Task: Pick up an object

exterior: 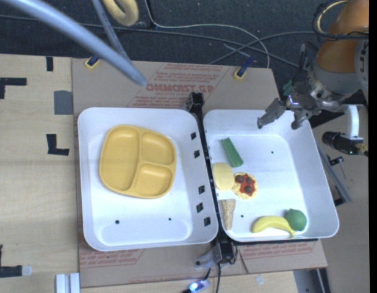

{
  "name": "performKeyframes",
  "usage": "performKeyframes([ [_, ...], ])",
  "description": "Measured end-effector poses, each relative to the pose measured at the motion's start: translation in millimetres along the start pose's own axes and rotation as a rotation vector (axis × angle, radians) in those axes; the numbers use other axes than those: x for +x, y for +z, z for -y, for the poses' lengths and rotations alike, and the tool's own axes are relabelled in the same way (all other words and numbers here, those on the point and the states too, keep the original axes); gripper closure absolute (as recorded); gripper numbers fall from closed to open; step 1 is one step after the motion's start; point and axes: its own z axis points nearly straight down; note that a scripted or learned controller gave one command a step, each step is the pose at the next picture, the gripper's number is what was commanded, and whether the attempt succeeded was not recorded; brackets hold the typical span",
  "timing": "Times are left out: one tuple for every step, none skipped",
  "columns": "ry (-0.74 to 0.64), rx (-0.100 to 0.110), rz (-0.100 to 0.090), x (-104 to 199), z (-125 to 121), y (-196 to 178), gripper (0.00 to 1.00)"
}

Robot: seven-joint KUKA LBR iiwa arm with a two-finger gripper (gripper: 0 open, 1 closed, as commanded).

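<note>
Cardboard-brown bench sheet (pixel 176 84) underlies two shallow white plastic bins set side by side, touching along a black central divider. Left white bin (pixel 91 182) carries a yellow plastic sectioned plate (pixel 138 161) with three compartments, lying flat toward the bin's 11 o'clock region. Right white bin (pixel 313 182) contains the smaller articles, grouped from its 9 o'clock edge round to 5 o'clock. Grey arm with orange band (pixel 344 47) enters at the view's 2 o'clock; its two-finger gripper (pixel 281 119) hangs over the right bin's 12 o'clock rim, the two dark fingers spread apart with nothing between them. Yellow toy banana (pixel 272 224) lies at the right bin's 5 o'clock, touching a green rounded fruit (pixel 296 219) on its right. Green elongated vegetable piece (pixel 232 152) lies at the bin's 10 o'clock, well apart from the gripper. Pale yellow rounded piece (pixel 222 177) sits at 9 o'clock, just beside a small flat piece with red topping (pixel 245 185). Tan cone-shaped piece (pixel 227 213) lies at 7 o'clock.
</note>
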Motion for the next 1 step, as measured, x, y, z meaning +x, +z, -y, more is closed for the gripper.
performKeyframes([
  [-0.003, -0.013, 0.002, 0.5, -2.3, -8.4, 0.0],
])
